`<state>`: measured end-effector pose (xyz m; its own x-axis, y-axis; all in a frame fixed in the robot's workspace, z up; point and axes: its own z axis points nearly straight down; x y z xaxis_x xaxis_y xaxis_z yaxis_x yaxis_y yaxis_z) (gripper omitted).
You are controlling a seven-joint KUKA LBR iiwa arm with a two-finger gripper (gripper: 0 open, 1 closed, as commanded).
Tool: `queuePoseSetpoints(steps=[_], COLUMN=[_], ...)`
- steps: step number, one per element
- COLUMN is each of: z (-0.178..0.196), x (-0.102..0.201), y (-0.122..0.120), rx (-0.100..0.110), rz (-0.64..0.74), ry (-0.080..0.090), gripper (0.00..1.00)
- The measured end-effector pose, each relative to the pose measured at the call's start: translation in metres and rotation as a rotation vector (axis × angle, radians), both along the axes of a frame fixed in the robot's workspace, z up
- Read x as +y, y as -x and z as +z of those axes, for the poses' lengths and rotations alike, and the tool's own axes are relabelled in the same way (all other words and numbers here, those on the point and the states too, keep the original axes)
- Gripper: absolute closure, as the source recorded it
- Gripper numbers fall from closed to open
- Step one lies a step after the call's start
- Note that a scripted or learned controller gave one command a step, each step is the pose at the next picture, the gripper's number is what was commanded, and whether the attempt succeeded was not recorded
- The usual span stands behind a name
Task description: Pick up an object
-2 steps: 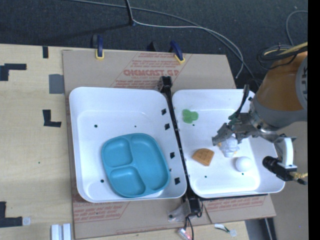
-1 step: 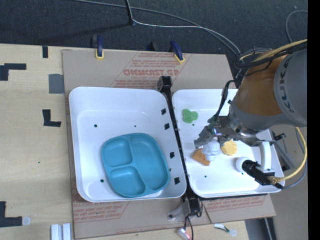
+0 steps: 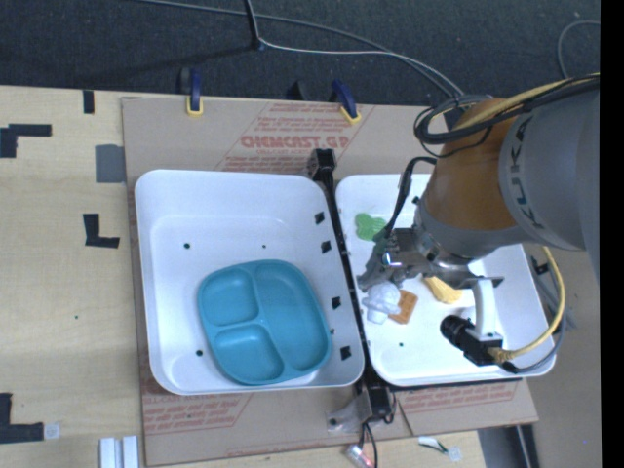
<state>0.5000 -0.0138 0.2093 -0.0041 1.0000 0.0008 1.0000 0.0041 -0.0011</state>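
counter point(image 3: 58, 310): pale wood, with black tape marks point(image 3: 93, 232) on its left part. A cardboard sheet point(image 3: 292, 139) is laid under both bins.
clamps: the sheet's far edge is pinned by a left clamp point(image 3: 195, 96) and a right clamp point(image 3: 343, 100), both blue and yellow.
left bin point(image 3: 156, 261): white and shallow. 1 teal plate point(image 3: 263, 322) with 3 compartments is laid face up in its near half, turned slightly.
right bin point(image 3: 429, 354): white, set against the left bin along a black seam. 4 small items are gathered in its left half.
arm point(image 3: 546, 174): grey, with an orange band point(image 3: 468, 188). It is reached in from the right, over the right bin's far half.
tool point(image 3: 382, 269): set low over the right bin's left part, close to the seam, between the green item and the white crumpled item. Whether it is wide, narrow or holding anything cannot be told.
green item point(image 3: 370, 226): just far of the tool, beside the bin's left wall.
white crumpled item point(image 3: 378, 305): just near of the tool. Contact with the tool cannot be confirmed.
orange block point(image 3: 405, 306): just right of the white crumpled item, apparently touching it.
yellow item point(image 3: 441, 288): right of the orange block, partly hidden under the wrist.
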Motion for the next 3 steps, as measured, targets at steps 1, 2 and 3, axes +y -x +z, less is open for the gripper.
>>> queuePoseSetpoints(steps=[1, 2, 3], z=[0.005, 0.004, 0.004], x=[0.062, 0.108, 0.106], y=[-0.006, -0.006, -0.006], rx=[0.0, 0.0, 0.0], rz=[0.002, 0.0, -0.003], ry=[0.0, 0.0, 0.001], gripper=[1.0, 1.0, 0.0])
